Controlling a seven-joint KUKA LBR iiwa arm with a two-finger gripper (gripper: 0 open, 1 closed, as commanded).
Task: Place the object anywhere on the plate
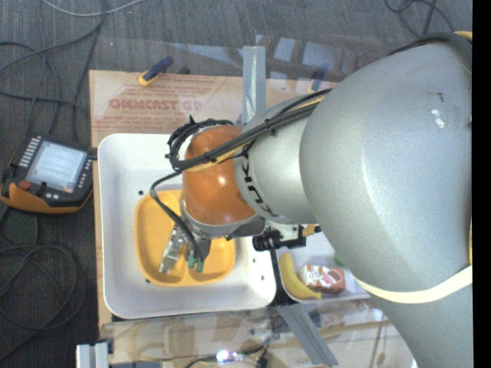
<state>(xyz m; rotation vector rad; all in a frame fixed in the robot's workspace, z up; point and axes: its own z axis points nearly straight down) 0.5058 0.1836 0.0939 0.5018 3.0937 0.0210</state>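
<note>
Hovering gripper [188, 257] | glossy yellow plate [149, 236] | shallow white bin [123, 175]

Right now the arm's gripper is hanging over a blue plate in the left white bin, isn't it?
Not quite: the plate is yellow, not blue. The camera view shows the gripper over that yellow plate, which lies in the left white bin, with the arm reaching in above it.
</note>
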